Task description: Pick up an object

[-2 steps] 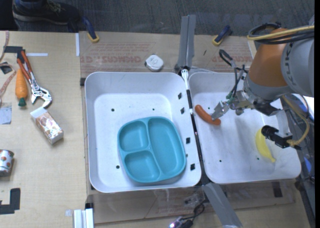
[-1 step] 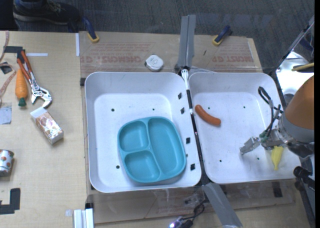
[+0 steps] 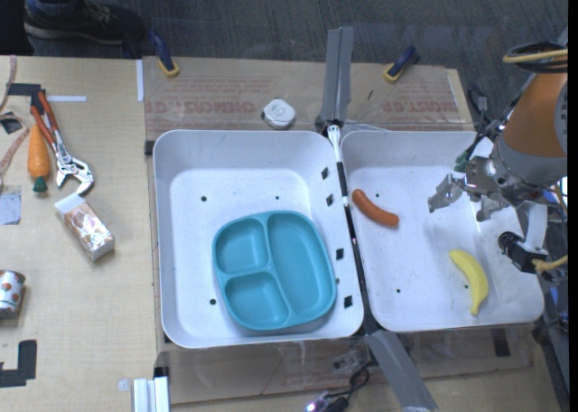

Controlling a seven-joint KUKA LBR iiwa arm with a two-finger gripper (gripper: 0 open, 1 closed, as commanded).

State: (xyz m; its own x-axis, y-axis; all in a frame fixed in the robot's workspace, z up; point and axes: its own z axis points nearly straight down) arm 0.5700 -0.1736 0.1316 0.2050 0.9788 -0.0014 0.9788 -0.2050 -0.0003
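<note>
Metal two-finger gripper poised over the right shallow white bin, jaws apart, holding nothing.
Yellow plastic banana lies near that bin's front right corner; orange-red toy sausage near its left wall.

Bright even light, soft shadows, slightly soft focus

A grey arm with a broad orange band, black cables, and a metal claw.
</note>
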